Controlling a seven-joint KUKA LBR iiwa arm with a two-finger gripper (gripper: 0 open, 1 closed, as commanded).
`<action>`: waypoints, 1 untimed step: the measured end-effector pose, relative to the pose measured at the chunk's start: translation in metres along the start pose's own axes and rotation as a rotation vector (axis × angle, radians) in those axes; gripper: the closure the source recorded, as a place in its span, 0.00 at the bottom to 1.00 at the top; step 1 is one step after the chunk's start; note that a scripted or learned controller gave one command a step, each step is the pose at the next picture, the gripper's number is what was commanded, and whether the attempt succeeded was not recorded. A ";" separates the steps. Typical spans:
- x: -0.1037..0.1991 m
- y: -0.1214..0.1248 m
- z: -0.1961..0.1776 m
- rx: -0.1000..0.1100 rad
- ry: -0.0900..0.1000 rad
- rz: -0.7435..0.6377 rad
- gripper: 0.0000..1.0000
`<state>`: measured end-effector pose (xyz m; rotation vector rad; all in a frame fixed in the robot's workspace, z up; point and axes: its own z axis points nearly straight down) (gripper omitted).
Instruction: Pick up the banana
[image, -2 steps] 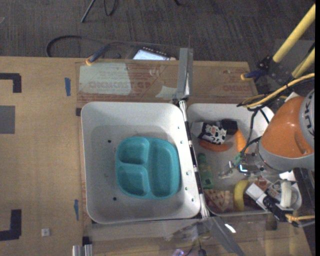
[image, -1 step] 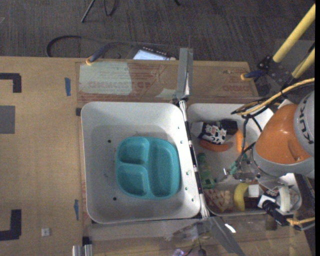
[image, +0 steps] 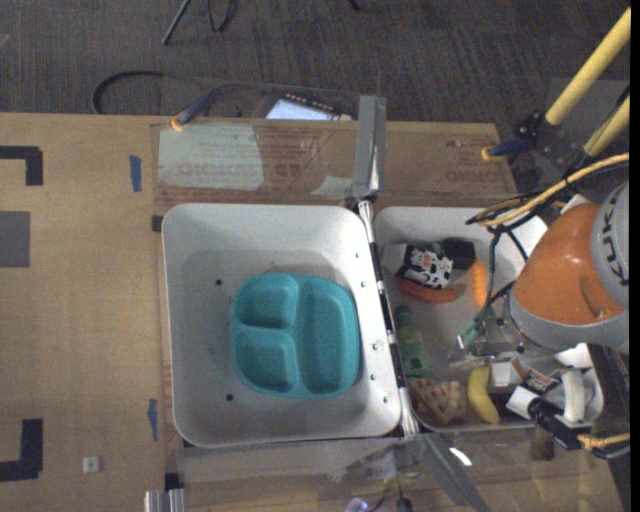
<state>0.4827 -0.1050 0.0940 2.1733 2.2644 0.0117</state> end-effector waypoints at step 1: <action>0.080 0.006 -0.121 0.012 -0.006 0.324 1.00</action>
